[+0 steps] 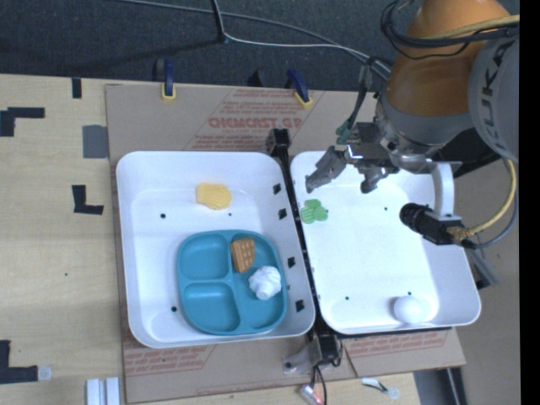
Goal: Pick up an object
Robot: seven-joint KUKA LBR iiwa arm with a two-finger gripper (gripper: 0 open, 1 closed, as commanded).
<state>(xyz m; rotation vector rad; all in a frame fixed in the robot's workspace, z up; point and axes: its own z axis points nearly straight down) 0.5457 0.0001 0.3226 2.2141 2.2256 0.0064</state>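
I am holding my gripper (344, 175) above the upper-left part of the right bin (439, 310), near the divider (291, 218) between the two bins. The two fingers are spread wide apart, one (323, 175) pointing toward the divider and the other (369, 182) farther right. Nothing is lying between them.

The nearest candidate object is the small green item (314, 212). It is lying on the floor of the right bin, just beside the divider and just below my left finger in the view. It is not touching the gripper.

Handling estimate: the green item looks like a small toy food piece with a lobed, leafy outline, probably moulded plastic or rubber. I am judging it light, fairly stiff and not fragile. Its surface is probably smooth, so it may slip under a shallow pinch. The best hold is across its narrow middle, with the fingers closing from either side and reaching down to the bin floor.

Risk: the item is lying low and close to the bin wall, so the finger nearest the divider may be striking the rim.

Other objects relative to the divider: a white ball (413, 308) is sitting far right, at the lower edge of the right bin. To the left, a teal compartment tray (202, 302) is carrying a waffle-textured brown piece (243, 254) and a crumpled white piece (266, 283). A yellow piece (213, 196) is lying above the tray.
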